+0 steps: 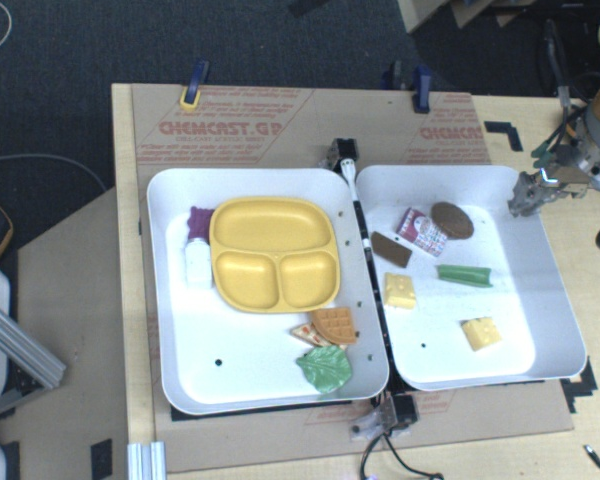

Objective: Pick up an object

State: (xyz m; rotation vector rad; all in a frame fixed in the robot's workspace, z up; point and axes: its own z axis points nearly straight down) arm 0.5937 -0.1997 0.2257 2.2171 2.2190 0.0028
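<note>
The right bin [540, 268] holds several small items: a red and white packet [421, 231], a dark brown oval piece [452, 220], a brown slab [390, 249], a green stick [465, 275] and two pale yellow cheese-like blocks [400, 291] [481, 332]. My gripper [526, 198] hangs at the bin's upper right rim, to the right of the brown oval and apart from every item. Nothing shows between its tips.
The left bin [170, 298] carries a yellow three-compartment tray [275, 252], a white bottle with a purple piece [197, 248] at its left, and a waffle-like snack [332, 325] plus a green leafy item [326, 367] below it. Clamps [191, 88] [421, 86] stand at the board's far edge.
</note>
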